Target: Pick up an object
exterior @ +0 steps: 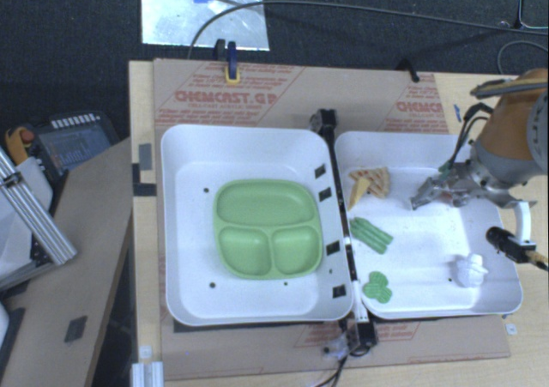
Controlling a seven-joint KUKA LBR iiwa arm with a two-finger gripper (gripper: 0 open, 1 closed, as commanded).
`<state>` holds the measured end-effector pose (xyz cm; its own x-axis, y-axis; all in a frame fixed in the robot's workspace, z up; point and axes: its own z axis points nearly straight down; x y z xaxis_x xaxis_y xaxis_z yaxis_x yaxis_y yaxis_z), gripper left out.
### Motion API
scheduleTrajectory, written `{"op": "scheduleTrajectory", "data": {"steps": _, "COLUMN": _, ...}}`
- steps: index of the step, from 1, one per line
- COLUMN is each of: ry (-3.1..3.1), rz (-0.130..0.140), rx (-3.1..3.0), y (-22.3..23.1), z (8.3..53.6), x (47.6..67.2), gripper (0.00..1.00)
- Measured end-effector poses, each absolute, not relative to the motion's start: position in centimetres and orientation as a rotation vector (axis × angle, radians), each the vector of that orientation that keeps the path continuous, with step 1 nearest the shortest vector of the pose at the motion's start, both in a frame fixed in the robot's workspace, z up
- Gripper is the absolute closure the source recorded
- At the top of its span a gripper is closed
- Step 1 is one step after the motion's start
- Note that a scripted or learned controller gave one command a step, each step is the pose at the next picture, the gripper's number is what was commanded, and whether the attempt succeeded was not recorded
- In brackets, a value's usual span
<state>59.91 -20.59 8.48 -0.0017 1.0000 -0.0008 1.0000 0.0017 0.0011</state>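
Toys lie scattered in the right bin [515,291]: a tan waffle piece [370,182] at the far left, a green ridged piece [371,234] below it, a green leafy piece [377,287] near the front, a white crumpled item [468,270] to the right. The gripper [426,198] hovers beside the waffle, touching nothing; whether its jaws are parted cannot be told. All look light and probably stiff plastic; the waffle's narrow sides seem the best hold. The left bin [184,205] holds a green divided tray [266,229].

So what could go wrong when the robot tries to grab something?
The pincer hovers over bare floor of the right bin, so it may close on nothing. The waffle piece and green pickle lie flat, hard to pinch. The white crumpled thing sits near the wall, awkward to reach.
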Motion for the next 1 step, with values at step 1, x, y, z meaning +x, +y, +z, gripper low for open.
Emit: {"op": "scheduleTrajectory", "data": {"steps": 1, "ry": 2.221, "rz": 0.003, "rx": 2.215, "y": -20.61, "z": 9.64, "x": 60.03, "gripper": 1.0}}
